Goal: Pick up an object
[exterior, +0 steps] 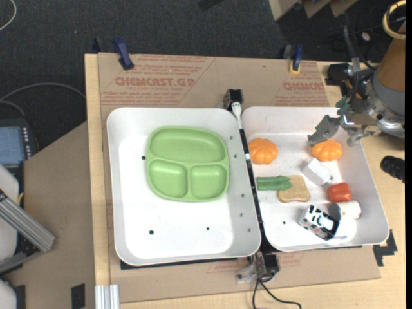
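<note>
My gripper [337, 132] hangs over the far right part of the right bin [283, 234], and its fingers [321, 132] are spread open with nothing between them. Just below it lies an orange pumpkin-shaped toy [327, 150]. A second orange toy [262, 150] sits near the bin's left wall. Also in this bin are a white block [317, 171], a red pepper [339, 192], a green piece [273, 183], a tan toast slice [293, 190], a black-and-white toy [320, 219] and a white cylinder [349, 208].
The left bin [129, 230] holds a green divided plate [188, 163]. The bins stand side by side on a cardboard sheet [154, 79] held down by clamps [122, 53]. The arm's wrist [386, 89] comes in from the right.
</note>
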Controlling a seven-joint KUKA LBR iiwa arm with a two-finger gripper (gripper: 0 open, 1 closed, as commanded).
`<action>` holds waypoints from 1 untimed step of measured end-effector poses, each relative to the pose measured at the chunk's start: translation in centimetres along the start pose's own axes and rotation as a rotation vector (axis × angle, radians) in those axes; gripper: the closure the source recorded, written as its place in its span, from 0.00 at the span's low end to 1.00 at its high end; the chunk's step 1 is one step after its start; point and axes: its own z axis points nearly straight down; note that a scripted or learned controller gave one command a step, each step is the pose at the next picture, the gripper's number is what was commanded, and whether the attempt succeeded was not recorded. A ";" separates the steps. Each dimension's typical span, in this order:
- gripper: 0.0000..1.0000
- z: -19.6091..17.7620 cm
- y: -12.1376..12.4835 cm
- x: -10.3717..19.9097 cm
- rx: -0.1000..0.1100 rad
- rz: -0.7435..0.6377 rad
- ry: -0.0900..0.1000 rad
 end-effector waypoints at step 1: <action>0.00 -10.2 -6.6 11.3 -0.011 -0.013 0.005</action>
